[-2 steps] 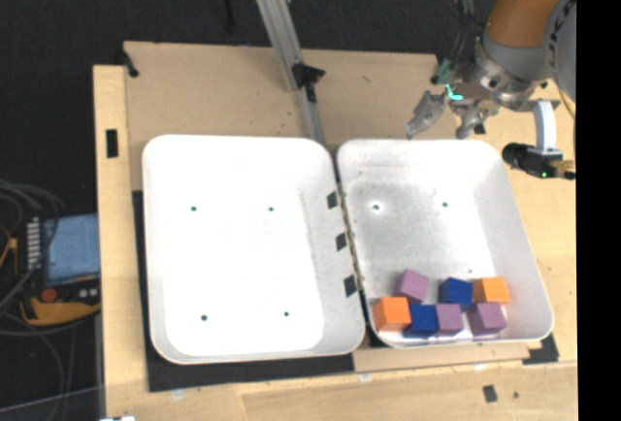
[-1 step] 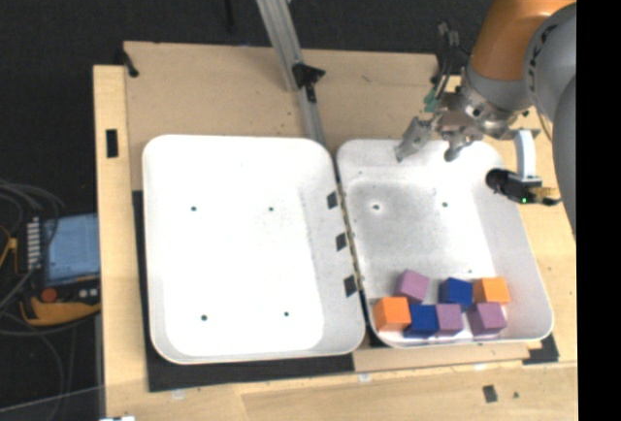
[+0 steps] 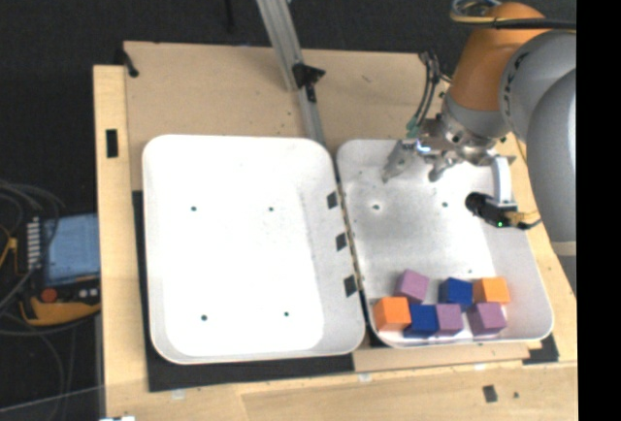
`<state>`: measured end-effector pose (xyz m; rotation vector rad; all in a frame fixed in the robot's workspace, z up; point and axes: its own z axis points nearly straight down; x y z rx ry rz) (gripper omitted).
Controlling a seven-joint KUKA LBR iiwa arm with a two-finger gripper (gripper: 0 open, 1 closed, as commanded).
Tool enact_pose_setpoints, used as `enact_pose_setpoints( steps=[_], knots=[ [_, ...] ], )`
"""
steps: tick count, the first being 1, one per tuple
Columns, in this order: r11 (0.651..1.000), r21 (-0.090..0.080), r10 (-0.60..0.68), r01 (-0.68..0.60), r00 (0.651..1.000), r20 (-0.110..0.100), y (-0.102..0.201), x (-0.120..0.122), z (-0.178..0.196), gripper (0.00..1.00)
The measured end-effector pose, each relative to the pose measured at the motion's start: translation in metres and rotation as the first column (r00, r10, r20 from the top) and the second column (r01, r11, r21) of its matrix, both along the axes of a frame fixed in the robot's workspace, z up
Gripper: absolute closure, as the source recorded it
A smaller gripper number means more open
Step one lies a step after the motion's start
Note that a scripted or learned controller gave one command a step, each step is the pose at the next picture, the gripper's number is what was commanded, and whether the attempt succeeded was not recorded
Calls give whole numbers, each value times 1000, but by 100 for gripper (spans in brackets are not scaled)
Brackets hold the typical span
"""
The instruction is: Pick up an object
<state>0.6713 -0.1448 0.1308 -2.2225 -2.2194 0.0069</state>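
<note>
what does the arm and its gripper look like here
The arm is a bulky, rounded grey body with a wide orange band above the wrist. Thin dark cables run down beside the band to a small metallic two-finger gripper with slim grey fingers.

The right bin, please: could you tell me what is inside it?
The right bin holds seven blocks clustered at its near end: two orange, two blue, three purple. The gripper hovers over its far end, covering some floor.

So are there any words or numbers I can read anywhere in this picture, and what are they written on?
No text can be read here.
The blocks in the right bin are plain colours.
The left bin bears dark dots, no letters.
The blue box beside the bench is too blurred to read.
The gripper shows no label.
</note>
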Motion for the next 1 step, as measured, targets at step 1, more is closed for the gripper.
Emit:
enact_pose_setpoints(
  steps=[1],
  knots=[
    [1000, -1, -1, 1, 1000, 2, -1, 0, -35, 0]
  ],
)
